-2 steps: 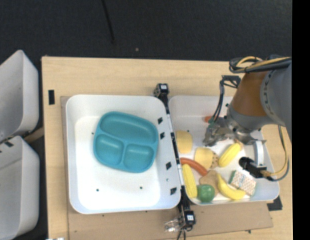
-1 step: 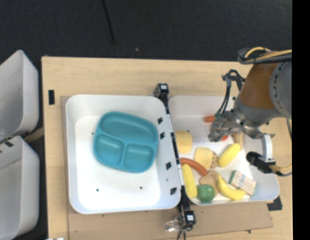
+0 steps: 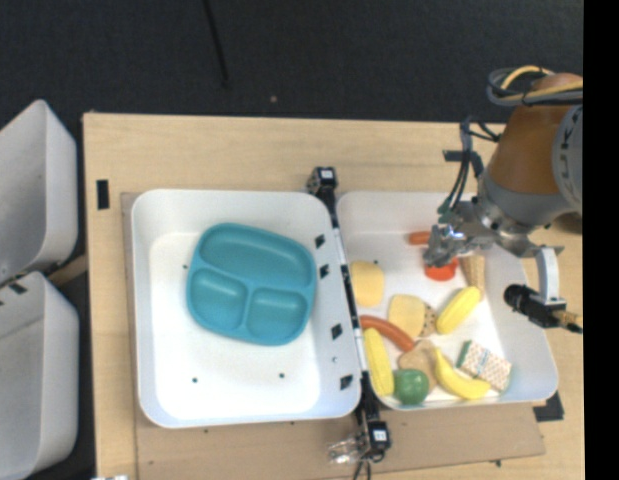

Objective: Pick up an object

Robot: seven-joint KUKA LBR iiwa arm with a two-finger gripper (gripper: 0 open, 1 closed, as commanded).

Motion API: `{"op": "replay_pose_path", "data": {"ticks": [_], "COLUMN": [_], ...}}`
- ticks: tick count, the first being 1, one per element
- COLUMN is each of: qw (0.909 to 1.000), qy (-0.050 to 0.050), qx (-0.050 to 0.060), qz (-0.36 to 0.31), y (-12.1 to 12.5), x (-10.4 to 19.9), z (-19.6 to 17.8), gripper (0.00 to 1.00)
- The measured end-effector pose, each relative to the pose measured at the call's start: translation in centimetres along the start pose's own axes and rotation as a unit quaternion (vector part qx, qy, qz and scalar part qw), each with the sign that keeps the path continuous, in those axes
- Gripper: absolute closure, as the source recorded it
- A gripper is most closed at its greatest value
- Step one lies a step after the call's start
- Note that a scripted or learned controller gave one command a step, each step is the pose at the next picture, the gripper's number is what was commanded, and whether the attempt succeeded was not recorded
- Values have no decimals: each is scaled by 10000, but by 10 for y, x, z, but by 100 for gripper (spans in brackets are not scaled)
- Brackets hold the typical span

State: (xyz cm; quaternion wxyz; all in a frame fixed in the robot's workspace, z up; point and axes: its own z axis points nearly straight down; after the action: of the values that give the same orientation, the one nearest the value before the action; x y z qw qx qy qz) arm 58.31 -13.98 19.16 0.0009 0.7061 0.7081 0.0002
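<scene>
Holding one teal divided plate (image 3: 251,283), the left bin (image 3: 149,368) sits beside the right bin (image 3: 534,373), which carries three bananas, one green apple (image 3: 411,386), one hot dog (image 3: 385,330) and one small red-orange object (image 3: 440,266). That object, blunt and bright, lies in the right bin's upper middle, directly beneath the gripper (image 3: 446,240) and touching it. Whether the gripper is clenched or released cannot be told.

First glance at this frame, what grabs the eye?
The teal divided plate, alone in the left bin, stands out most against the white. Next comes the heap of toy food in the right bin: yellow bananas, a green apple, a hot dog. At the right, the grey arm with its orange band has its gripper low over a small red-orange piece near that bin's back.
</scene>
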Motion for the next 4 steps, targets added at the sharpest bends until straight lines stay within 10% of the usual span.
{"op": "replay_pose_path", "data": {"ticks": [4], "qw": [10000], "qy": [-6], "qx": [15], "qz": [0], "y": [57], "x": [43], "z": [-54], "gripper": [100]}}
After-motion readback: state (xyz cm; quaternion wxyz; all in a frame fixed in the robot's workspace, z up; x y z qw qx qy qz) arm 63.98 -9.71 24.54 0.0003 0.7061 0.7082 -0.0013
